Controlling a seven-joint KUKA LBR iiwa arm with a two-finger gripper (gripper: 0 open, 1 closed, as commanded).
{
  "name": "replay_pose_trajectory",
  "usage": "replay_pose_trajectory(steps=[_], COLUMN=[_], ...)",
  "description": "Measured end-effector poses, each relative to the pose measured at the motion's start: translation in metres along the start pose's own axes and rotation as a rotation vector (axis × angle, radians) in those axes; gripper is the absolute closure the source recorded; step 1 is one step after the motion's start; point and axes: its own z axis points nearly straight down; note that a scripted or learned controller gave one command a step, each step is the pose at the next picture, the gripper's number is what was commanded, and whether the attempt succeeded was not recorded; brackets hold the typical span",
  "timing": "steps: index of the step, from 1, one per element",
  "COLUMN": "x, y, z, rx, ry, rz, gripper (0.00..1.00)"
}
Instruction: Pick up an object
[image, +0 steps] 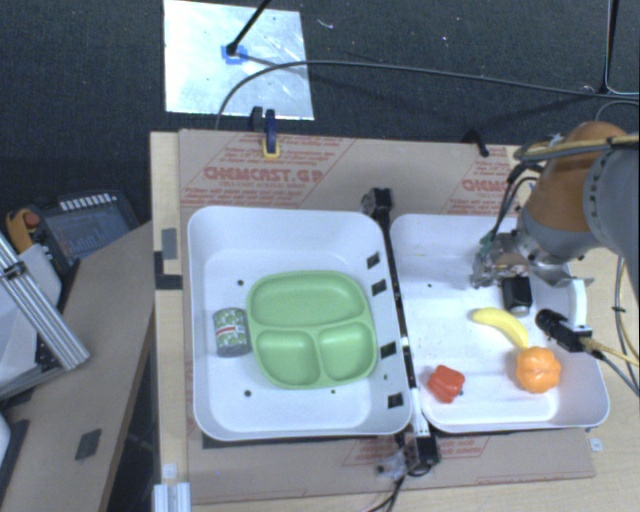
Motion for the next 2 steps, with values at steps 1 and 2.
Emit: replay_pose_trajectory(steps=[1,2], x=[-0.001,-0.004], y=[0.003,0.008], z=[-0.044,-0.109], rx=[0.015,0.012], ry=[0.003,0.002], rz=[0.003,0.001], gripper=[1.0,1.0])
